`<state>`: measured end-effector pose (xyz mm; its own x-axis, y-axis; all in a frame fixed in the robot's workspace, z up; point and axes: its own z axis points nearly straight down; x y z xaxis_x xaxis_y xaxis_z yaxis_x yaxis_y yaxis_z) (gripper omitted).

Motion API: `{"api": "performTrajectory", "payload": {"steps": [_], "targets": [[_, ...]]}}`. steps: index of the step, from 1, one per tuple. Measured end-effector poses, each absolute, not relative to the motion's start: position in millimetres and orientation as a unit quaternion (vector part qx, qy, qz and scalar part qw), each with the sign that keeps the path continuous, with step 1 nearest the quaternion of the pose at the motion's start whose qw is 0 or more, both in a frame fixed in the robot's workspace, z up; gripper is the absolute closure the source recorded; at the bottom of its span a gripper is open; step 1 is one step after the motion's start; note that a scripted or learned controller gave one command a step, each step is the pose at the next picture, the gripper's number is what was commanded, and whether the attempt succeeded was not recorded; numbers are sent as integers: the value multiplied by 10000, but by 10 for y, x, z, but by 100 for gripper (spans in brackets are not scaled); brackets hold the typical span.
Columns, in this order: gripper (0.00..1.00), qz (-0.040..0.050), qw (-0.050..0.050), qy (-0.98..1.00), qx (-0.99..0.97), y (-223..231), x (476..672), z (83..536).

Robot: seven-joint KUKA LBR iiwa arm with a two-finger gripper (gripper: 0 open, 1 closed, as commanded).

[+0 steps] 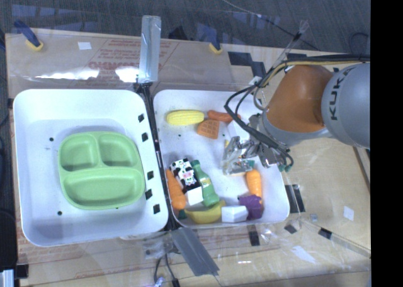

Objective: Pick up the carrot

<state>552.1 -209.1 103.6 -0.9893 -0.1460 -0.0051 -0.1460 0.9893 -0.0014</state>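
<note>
Approach step: metal two-finger gripper [238, 157] low in right white bin [272, 100], just beside stubby orange carrot [254, 183]. Finger state: cannot tell. Next: centre over carrot, descend, close.

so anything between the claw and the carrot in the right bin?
Nothing visible. The claw hangs in the right bin, and the carrot lies on bare bin floor just beside it, toward the near wall. The purple toy sits beyond the carrot, not between them.
</note>
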Motion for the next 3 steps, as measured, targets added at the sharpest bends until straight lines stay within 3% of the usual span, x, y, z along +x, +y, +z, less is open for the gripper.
{"api": "performTrajectory", "payload": {"steps": [1,2,3], "targets": [[0,-2,14,9973,-733,-2089,5513,1028],[0,7,-7,9721,-2345,-2090,5205,914],[100,3,8,9716,-2367,-2075,5225,1022]]}}
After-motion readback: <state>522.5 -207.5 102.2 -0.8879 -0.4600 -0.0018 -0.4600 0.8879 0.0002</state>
